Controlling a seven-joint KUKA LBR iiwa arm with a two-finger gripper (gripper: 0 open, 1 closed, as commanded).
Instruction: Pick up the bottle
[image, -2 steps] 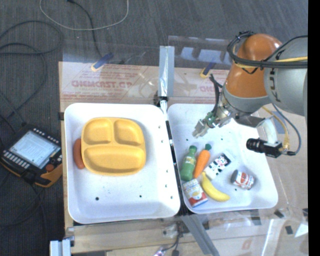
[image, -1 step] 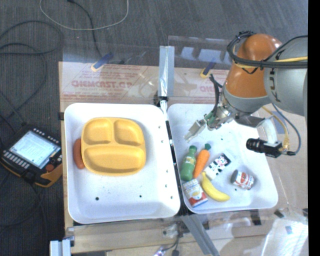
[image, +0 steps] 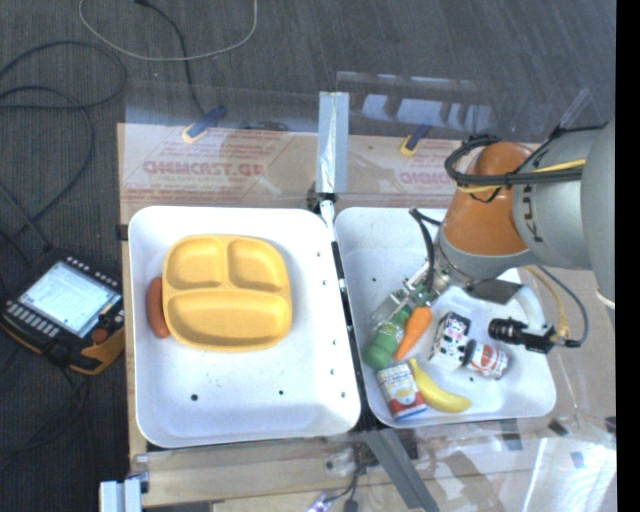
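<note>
The bench (image: 230, 165) is the largest thing here, a brown board with red printed letters and clear plastic sheet over the far side. On it two shallow white bins stand side by side and touch along the middle. The left bin (image: 240, 400) holds a yellow tray (image: 228, 292) with three compartments, lying flat. A small red-orange piece (image: 155, 306) shows from under the left edge of the tray.

The arm (image: 545, 205) comes in from the right, grey with its orange band over the far part of the right bin (image: 375, 255). The gripper (image: 418, 290) points down and to the left, and its tip is just at the upper end of the bottle. I cannot tell if the fingers are open or closed, because they are small and mixed with the things under them.

The bottle (image: 385, 338) lies in the right bin, near the bin's left wall, in the middle of the group of things. It is green, small, and lies tilted, with the thick end toward the near left and the thin end pointing toward the gripper. It seems to have a lighter part at the thin end.

An orange carrot (image: 413, 332) lies just beside the bottle on its right, touching it. A yellow banana (image: 438, 392) lies nearer to the front edge, next to a small carton (image: 399, 388) with red on it. A white and black box (image: 451, 338) and a red and white can (image: 487, 360) lie more to the right.

Outside the bench, on the dark floor at the left, lies a handheld control pad (image: 62, 310) with a bright screen.
</note>
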